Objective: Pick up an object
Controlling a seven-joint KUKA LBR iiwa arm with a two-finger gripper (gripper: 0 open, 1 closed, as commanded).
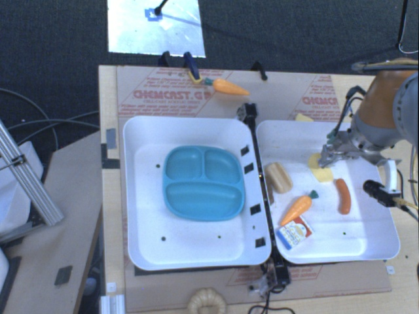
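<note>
Though low over the yellow cheese point(321, 173) — pincer point(325, 157) grip unclear, arm point(393, 110) cut off at right.

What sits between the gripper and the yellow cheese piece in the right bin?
Nothing visible. The gripper hangs right over the yellow cheese piece in the right bin; the sausage and carrot lie off to the side.
</note>
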